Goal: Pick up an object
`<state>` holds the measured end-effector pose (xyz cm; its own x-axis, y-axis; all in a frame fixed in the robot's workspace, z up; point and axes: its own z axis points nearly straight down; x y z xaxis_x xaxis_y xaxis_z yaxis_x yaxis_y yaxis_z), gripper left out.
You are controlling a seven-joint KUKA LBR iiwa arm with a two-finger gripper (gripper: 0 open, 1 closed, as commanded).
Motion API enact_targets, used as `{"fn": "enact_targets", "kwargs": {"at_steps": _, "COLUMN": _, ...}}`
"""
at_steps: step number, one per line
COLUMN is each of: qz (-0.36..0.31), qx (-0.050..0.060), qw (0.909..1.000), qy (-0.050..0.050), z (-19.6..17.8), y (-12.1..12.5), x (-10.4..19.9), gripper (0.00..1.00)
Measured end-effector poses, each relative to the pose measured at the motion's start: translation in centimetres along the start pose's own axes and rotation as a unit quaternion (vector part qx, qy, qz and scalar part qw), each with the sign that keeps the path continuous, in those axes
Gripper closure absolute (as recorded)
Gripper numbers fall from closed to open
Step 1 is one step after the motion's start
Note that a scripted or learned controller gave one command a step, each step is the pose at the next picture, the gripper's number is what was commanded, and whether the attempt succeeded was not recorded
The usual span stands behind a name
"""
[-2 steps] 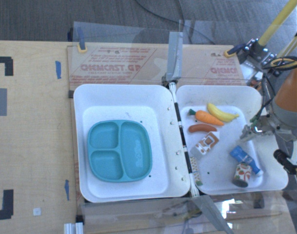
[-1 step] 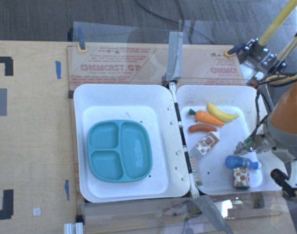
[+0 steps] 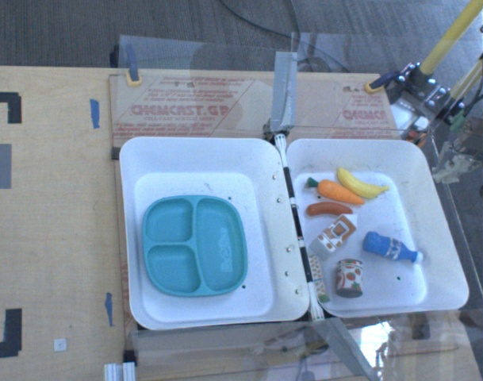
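The end effector's state cannot be told. Yellow poles and clamped hardware at the upper right are cut off by the edge and hard to identify. The carton's print is too small to read.

The right bin holds the candidate objects:
- a banana touching a carrot
- a sausage just below them
- a small carton
- a can
- a blue bottle, lying down

The left bin holds a teal divided plate. A dark cable loops on the floor beyond the bench.
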<state>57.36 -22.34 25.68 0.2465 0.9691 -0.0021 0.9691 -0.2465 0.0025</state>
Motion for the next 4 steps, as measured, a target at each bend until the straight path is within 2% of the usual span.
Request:
{"fn": "enact_targets", "kwargs": {"at_steps": 1, "qz": 0.039, "qx": 0.003, "qw": 0.9993, "qy": 0.001, "z": 10.9, "y": -9.4, "x": -0.6, "gripper": 0.0}}
{"fn": "enact_targets", "kwargs": {"at_steps": 2, "qz": -0.086, "qx": 0.0, "qw": 0.9963, "qy": 0.0, "z": 13.9, "y": 1.4, "x": 1.2, "gripper": 0.0}}
{"fn": "enact_targets", "kwargs": {"at_steps": 3, "qz": -0.097, "qx": 0.002, "qw": 0.9953, "qy": 0.001, "z": 9.1, "y": -6.3, "x": -1.2, "gripper": 0.0}}
{"fn": "enact_targets", "kwargs": {"at_steps": 4, "qz": -0.214, "qx": -0.001, "qw": 0.9769, "qy": 0.0, "z": 14.7, "y": -1.1, "x": 3.2, "gripper": 0.0}}
